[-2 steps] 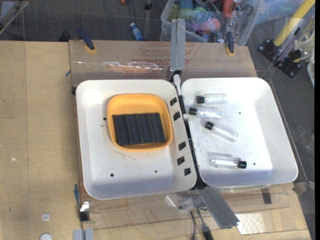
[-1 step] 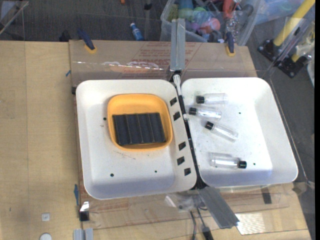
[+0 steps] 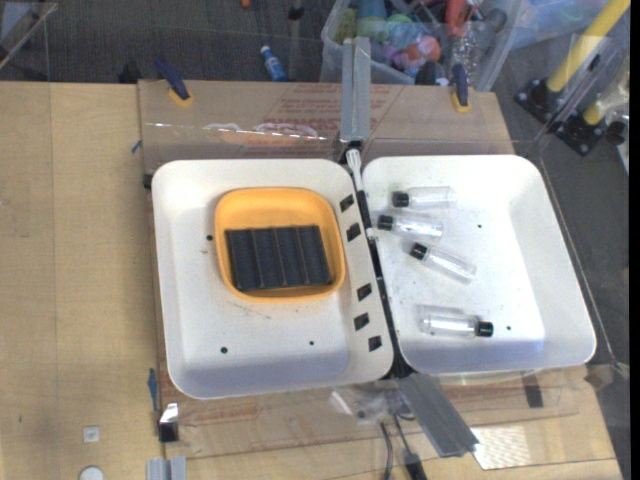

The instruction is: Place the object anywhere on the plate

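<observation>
Tool state, apart or together, I cannot tell from where I stand, so places are given by the bins instead. On the worktop (image 3: 70,268) two white bins sit side by side, touching along a middle seam. The left bin (image 3: 190,348) holds an orange plate (image 3: 225,213), set toward the bin's back half. A black ribbed block (image 3: 278,258) lies flat in the plate's hollow and covers most of its floor. The right bin (image 3: 530,268) holds four clear vials with black caps, all lying on their sides and apart from the plate. The first vial (image 3: 422,199) lies near the back with its cap toward the seam. The second vial (image 3: 410,225) lies just in front of it, cap also toward the seam. The third vial (image 3: 442,260) lies slanted near the middle. The fourth vial (image 3: 455,325) lies nearer the front edge with its cap pointing away from the seam. Beyond the worktop stands a clear tub (image 3: 430,18) of coloured odds and ends.
</observation>
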Robot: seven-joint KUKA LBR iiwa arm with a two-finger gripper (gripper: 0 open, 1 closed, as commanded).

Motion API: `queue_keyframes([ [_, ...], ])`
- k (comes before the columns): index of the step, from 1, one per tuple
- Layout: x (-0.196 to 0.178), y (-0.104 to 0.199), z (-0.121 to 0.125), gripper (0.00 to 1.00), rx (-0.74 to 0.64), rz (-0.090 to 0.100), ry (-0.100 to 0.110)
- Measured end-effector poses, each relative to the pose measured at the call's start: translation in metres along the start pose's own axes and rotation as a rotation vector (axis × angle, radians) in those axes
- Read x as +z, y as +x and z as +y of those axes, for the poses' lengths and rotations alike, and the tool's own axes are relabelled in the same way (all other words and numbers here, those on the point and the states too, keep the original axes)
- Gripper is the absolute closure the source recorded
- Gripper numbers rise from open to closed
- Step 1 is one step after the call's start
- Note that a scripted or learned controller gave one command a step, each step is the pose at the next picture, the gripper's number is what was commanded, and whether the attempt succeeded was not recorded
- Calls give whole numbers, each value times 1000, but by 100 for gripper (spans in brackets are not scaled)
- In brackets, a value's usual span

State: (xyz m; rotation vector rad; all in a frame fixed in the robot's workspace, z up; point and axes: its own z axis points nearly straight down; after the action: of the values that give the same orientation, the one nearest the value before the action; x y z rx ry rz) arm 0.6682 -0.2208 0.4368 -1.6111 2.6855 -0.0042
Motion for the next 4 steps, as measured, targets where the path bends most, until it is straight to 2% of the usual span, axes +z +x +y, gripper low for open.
queue_keyframes([
  [1, 0, 0, 0, 100, -269, 0, -1],
  [2, 1, 0, 0, 100, -478, -1, -2],
  [3, 1, 0, 0, 100, -827, -1, -4],
  [4, 1, -4, 4, 100, -836, -2, -8],
])
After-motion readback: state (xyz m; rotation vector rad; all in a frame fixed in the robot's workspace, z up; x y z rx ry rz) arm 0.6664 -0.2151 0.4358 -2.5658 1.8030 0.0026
